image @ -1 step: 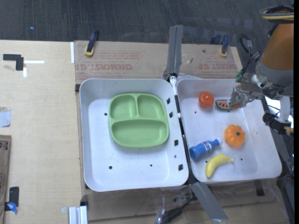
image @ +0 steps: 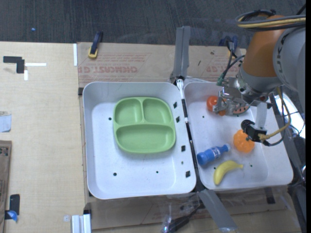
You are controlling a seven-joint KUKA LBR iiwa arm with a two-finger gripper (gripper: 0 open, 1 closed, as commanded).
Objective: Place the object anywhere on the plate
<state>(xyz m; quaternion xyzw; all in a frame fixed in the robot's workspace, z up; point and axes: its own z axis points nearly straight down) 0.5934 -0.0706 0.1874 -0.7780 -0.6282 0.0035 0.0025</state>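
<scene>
A green divided plate (image: 144, 124) lies in the left white bin (image: 97, 144). In the right bin (image: 272, 176) are a small red-orange ball (image: 212, 102), an orange (image: 243, 141), a blue bottle (image: 212, 154) lying on its side and a yellow banana (image: 225, 170). My gripper (image: 227, 108) hangs low over the back of the right bin, right beside the small red-orange ball on its right. The wrist hides where the gripper meets the ball, so I cannot see whether anything is held.
A grey divider (image: 185, 115) runs between the two bins. Cables loop from the wrist over the orange at the right bin's right side. A yellow and blue clamp (image: 95, 46) lies on the bench behind the left bin.
</scene>
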